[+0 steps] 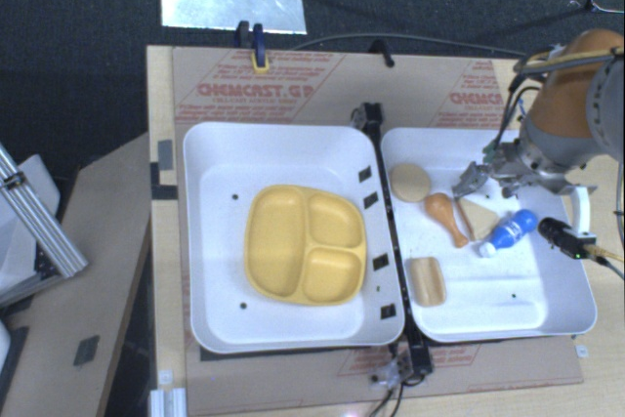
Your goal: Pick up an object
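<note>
The gripper [476, 179] hung over the right bin [547, 312], and I could not tell its state. A descent risked knocking the wedge [479, 215] or the bottle [508, 232], which lay touching, so neither seated cleanly.

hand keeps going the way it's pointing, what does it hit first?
Likely the orange drumstick-shaped toy, just beyond the hand in the right bin; the round tan disc lies further on. Depth is unclear.

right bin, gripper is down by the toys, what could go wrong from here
The gripper sits above a tight cluster: the orange drumstick-shaped toy, a pale wedge and the blue bottle lie touching or nearly so. A descent here may well nudge a neighbour or catch two at once. The round tan disc is close by and could be pushed toward the right bin's wall.
</note>
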